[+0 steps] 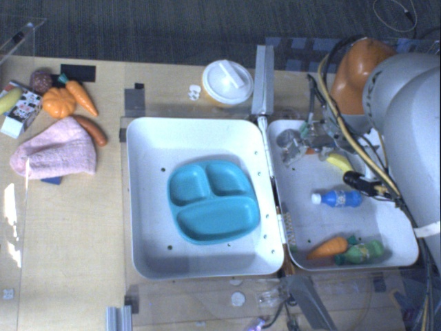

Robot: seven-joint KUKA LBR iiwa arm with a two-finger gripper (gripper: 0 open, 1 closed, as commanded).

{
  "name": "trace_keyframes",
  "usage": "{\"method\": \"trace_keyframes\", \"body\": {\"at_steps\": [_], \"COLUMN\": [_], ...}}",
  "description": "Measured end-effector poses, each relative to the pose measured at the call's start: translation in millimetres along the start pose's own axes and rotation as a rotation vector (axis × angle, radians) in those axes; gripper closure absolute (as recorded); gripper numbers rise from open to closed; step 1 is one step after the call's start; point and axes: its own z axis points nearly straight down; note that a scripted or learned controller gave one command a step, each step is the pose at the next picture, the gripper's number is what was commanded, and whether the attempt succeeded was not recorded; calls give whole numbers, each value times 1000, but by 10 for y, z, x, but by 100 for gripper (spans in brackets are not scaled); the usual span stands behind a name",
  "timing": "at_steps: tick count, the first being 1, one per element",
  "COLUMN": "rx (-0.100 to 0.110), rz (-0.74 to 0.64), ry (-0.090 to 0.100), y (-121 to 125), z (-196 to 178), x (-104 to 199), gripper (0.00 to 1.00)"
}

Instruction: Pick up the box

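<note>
While the claw (301,142) is hung over the bin (393,254) with the blue bottle (341,198), open or shut cannot be told, the small box (21,109) is seen lying well apart on the counter (69,240), so nothing is picked up yet.

Pale wooden bench (69,254), dark carpeted floor (172,12)

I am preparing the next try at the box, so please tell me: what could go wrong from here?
The pincer hangs in the right bin near a yellow item and a blue bottle; it may grab those instead. A small box lies far left on the bench, perhaps beyond reach. Dark cables over the bin could snag.
</note>
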Motion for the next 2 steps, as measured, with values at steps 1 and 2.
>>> {"method": "trace_keyframes", "body": {"at_steps": [1,2], "rx": [1,4], "rz": [12,65], "ry": [0,5], "y": [1,-3], "z": [0,0], "x": [3,11], "gripper": [0,0]}}
